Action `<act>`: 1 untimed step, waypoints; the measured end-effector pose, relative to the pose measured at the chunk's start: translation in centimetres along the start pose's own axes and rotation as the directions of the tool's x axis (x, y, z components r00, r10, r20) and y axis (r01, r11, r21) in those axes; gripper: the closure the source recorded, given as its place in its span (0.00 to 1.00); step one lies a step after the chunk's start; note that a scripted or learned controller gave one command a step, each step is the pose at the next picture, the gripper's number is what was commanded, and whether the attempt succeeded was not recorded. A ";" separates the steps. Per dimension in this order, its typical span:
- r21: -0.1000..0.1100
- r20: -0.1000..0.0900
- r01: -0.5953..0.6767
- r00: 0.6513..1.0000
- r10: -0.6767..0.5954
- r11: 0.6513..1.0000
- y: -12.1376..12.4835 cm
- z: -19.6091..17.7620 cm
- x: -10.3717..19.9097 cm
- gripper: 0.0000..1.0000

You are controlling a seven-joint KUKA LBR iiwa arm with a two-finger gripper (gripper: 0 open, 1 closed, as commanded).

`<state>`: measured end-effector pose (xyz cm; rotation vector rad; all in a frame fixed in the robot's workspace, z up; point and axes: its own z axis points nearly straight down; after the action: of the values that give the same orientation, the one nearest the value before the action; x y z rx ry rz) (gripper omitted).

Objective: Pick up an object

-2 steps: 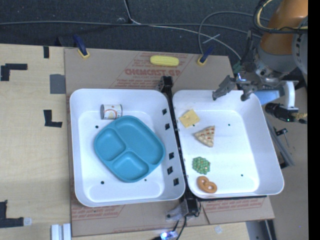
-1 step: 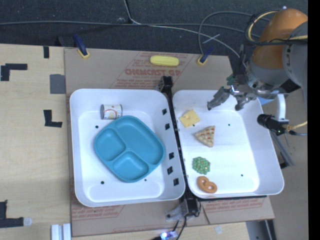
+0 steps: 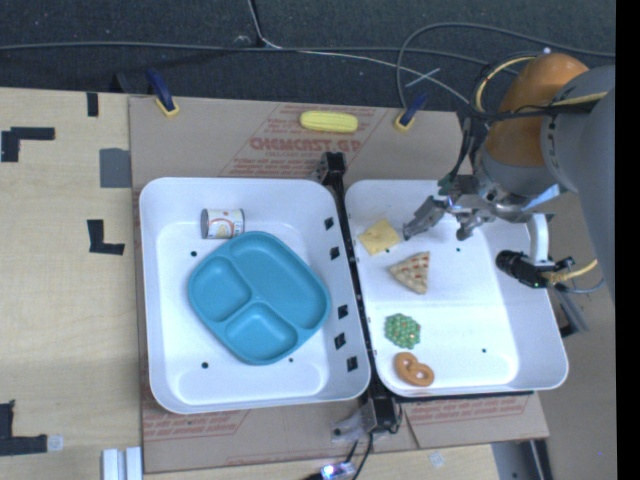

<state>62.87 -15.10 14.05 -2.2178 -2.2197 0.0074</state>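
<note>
Tool: your fingers are spread open, gripping nothing, upper part of the right bin.
Nearest item: cheese wedge, just left.

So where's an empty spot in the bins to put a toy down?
The right bin has bare floor on its right half, beside the pizza slice, green piece and pretzel. The left bin is crowded by the blue tray and can, with small bare patches at its lower corners.

I see open floor on the right white bin's far-right side; yellow cheese wedge, pizza slice, green cluster and pretzel crowd its left.
</note>
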 end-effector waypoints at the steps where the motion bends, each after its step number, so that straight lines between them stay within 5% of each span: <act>1: -0.002 0.000 0.001 1.000 -0.001 1.000 0.0 5.3 0.1 0.00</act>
<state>62.79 -15.01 8.72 -2.2179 -2.2220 0.0052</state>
